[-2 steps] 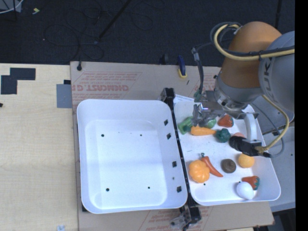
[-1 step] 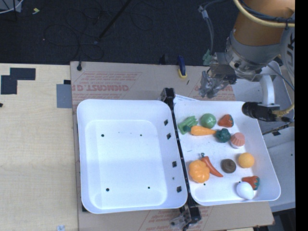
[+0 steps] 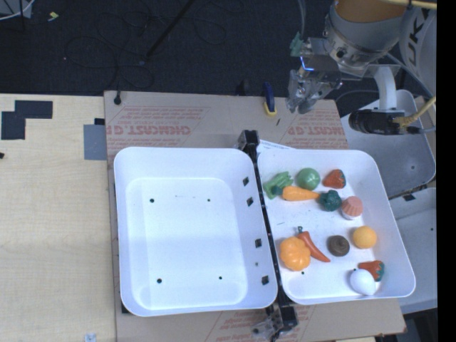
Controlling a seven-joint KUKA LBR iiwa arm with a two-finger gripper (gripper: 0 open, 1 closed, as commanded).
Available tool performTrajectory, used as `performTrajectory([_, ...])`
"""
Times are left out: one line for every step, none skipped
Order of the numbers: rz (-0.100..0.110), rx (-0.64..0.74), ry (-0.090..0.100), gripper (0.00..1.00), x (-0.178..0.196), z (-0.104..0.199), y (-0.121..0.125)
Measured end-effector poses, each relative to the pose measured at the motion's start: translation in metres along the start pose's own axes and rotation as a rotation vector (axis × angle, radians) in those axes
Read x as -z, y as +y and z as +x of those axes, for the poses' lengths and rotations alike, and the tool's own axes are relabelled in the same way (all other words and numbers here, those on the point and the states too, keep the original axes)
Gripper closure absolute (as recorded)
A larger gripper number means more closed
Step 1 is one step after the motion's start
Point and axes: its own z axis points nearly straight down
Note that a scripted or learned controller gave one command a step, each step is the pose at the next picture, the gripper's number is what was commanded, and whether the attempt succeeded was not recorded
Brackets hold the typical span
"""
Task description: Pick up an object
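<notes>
Lying in the right bin (image 3: 388, 212), lower right of the frame, are the candidates for picking: an orange pepper (image 3: 294, 254), a carrot (image 3: 299, 194), a green ball (image 3: 308, 177), a white egg (image 3: 363, 282) and other small toy foods, none yet lifted. Beside it, the left bin (image 3: 135, 191) holds nothing. Well apart from them, the gripper (image 3: 305, 100) hangs above the bench's far edge at upper right, with nothing seen between its tips; whether it is apart or together cannot be told. By this showing, choosing, descending and grasping all remain.
</notes>
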Motion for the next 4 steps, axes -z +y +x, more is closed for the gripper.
performTrajectory([0.005,-0.004,0.000,1.00,0.020,0.013,-0.002])
performTrajectory([0.004,-0.005,0.001,1.00,0.047,0.026,-0.002])
performTrajectory([0.003,-0.005,0.001,1.00,0.093,0.009,-0.002])
performTrajectory([0.003,-0.006,0.001,1.00,0.130,-0.005,-0.002])
